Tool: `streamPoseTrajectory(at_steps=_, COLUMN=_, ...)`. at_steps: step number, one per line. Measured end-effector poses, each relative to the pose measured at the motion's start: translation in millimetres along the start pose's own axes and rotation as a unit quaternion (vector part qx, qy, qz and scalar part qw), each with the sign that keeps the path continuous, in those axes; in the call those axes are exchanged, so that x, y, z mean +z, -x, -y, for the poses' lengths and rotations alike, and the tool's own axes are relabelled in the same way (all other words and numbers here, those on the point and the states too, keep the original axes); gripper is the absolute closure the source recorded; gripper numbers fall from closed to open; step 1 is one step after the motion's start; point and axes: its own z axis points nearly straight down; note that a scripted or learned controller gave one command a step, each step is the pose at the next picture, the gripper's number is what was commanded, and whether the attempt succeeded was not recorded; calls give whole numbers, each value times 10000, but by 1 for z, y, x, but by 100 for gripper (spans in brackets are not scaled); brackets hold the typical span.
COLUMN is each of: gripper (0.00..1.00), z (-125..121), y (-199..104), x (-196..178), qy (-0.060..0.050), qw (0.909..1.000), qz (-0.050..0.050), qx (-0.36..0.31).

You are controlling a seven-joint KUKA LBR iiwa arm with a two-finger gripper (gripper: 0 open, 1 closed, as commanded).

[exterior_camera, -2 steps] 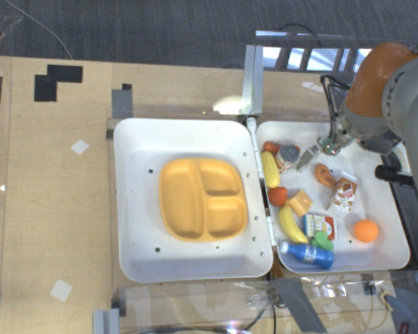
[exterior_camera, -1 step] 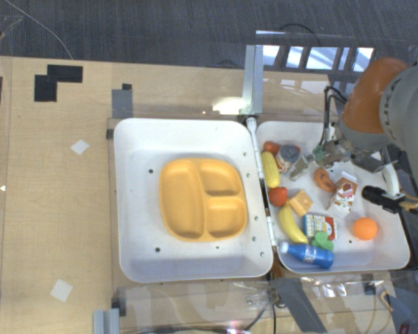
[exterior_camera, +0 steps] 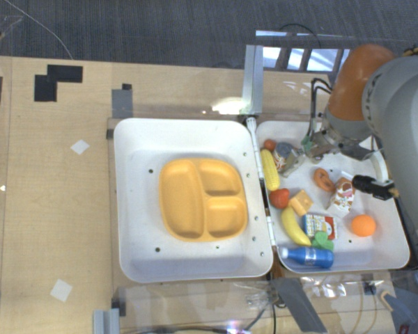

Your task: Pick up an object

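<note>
Arm (exterior_camera: pixel 397 103) enters from 3 o'clock, bends over right bin's (exterior_camera: pixel 397 256) 12 o'clock edge; gripper (exterior_camera: pixel 319 147) low at bin's top, jaw state can't tell. Left bin (exterior_camera: pixel 136 207): 1 yellow divided tray (exterior_camera: pixel 202 199). Right bin: 1 blue bottle (exterior_camera: pixel 308 257) at 6, 1 banana (exterior_camera: pixel 293 227), 1 corn cob (exterior_camera: pixel 269 170) at 9, 1 juice carton (exterior_camera: pixel 318 224), 1 orange (exterior_camera: pixel 363 225) at 4, 1 tomato (exterior_camera: pixel 280 198).

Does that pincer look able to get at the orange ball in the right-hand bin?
Probably yes. The orange ball lies apart from the other toys near the right bin's edge, nothing on top of it, and the pincer hovers over the same bin.
</note>
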Motion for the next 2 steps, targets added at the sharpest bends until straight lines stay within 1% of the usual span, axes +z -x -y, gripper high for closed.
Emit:
streamPoseTrajectory(at_steps=1, gripper=0, z=-7, y=3, x=0, qy=-29, qw=9982, qz=13, qx=-603)
streamPoseTrajectory(at_steps=2, gripper=100, z=-10, y=4, x=-14, qy=8, qw=9980, qz=40, qx=-634)
